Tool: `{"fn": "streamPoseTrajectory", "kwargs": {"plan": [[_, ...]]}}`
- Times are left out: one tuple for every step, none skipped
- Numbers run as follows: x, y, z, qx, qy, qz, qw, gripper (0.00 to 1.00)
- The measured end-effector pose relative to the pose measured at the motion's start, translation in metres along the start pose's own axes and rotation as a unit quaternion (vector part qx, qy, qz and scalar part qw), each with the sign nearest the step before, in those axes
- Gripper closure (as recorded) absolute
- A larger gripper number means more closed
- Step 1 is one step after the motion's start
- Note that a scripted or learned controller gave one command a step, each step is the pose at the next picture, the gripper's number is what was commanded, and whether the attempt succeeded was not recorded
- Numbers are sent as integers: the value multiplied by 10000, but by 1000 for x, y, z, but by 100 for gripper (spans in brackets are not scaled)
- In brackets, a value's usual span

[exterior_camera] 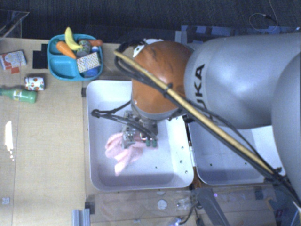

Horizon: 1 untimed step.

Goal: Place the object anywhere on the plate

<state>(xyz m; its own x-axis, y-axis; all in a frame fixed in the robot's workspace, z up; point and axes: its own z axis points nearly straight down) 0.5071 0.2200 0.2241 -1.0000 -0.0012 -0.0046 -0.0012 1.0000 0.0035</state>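
One pink object (123, 152) lies in the left bin (101, 126). We see the tool (137, 138) touching it. We cannot tell its grip.

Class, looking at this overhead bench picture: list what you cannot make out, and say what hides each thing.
- Gripper: its fingers are hidden under the arm's wrist.
- Soft pink object in the left white bin: blurred, partly covered by the gripper.
- Right white bin: mostly covered by the grey arm.
- Small can: label too small to read.
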Motion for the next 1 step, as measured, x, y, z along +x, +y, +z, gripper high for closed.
{"fn": "streamPoseTrajectory", "kwargs": {"plan": [[0, 0, 0, -1, -2, 2, 10000, 0]]}}
